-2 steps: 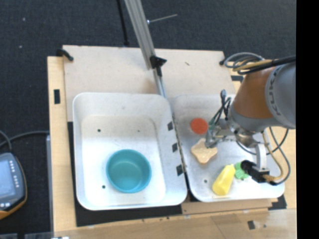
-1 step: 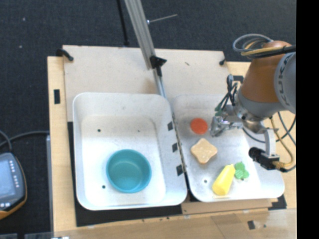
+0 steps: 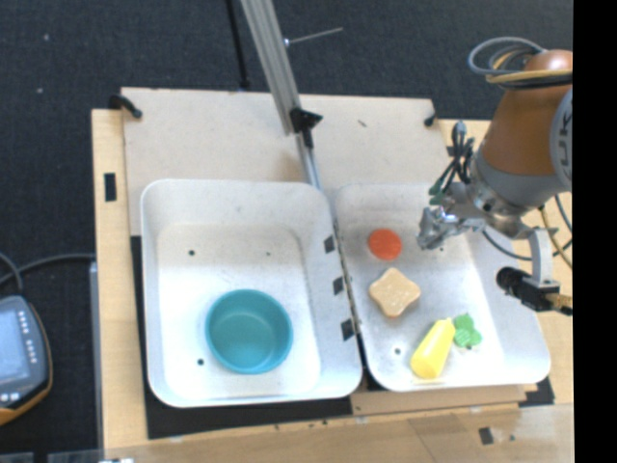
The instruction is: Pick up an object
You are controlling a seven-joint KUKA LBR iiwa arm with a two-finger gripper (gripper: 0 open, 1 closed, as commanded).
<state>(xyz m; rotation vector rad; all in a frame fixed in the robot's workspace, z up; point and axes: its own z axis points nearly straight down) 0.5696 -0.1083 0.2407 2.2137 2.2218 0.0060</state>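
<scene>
Pincer (image 3: 436, 230) beside orange ball (image 3: 385, 245) (round)

Dark speckled carpet floor (image 3: 116, 27) all around a light wooden counter (image 3: 202, 133) — a pale board lies over its back half. A grey metal rail (image 3: 270, 41) slants in from the top, and cables (image 3: 39, 263) trail at left.

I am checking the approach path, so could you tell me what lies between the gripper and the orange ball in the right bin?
In the camera view, only bare white bin floor separates the gripper from the orange ball.
</scene>
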